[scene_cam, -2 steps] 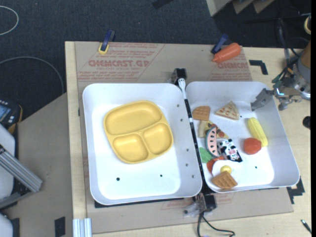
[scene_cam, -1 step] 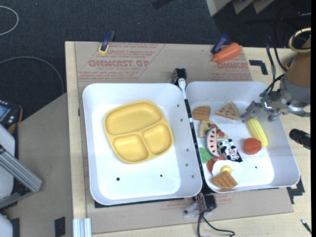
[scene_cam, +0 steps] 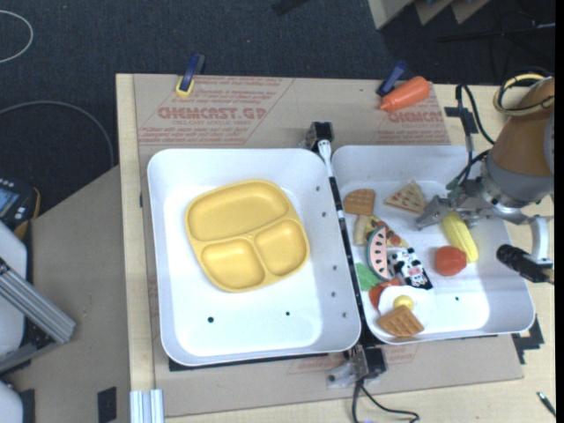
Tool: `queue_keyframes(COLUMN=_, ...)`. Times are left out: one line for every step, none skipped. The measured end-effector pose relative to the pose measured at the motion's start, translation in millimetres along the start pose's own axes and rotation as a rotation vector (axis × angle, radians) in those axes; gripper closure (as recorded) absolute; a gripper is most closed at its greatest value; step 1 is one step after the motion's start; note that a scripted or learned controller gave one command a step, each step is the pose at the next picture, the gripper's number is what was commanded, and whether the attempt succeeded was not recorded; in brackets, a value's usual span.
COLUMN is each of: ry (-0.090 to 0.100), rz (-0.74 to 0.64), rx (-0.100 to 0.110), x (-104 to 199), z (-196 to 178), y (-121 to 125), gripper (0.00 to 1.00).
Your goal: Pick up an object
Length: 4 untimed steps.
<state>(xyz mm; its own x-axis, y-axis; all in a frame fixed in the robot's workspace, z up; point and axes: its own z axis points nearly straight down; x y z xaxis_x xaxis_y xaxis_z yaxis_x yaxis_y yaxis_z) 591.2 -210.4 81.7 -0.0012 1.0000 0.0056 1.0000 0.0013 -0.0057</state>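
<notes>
Corn cob (scene_cam: 459,237) just beside end effector (scene_cam: 438,211)

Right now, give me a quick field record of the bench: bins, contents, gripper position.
left bin: holds a yellow divided plate
right bin: holds toy food items
items seen: corn cob, red tomato, watermelon slice, triangular sandwich piece
gripper: low over the right bin, beside the corn cob and sandwich piece
grasp state: cannot tell
outside bins: orange clamp at the board's top edge
</notes>
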Motion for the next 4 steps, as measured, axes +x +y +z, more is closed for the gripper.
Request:
queue_keyframes(ry=-0.004, rz=0.0, rx=-0.006, x=-1, z=-14, y=1, gripper=1.0)
queue_keyframes(ry=-0.008, rz=-0.001, rx=-0.013, x=7, z=-63, y=6, gripper=1.0)
queue_keyframes(ry=-0.008, rz=-0.001, rx=-0.013, x=17, z=-112, y=5, gripper=1.0)
queue_keyframes(ry=-0.008, rz=0.0, rx=-0.012, x=17, z=-146, y=7, gripper=1.0)
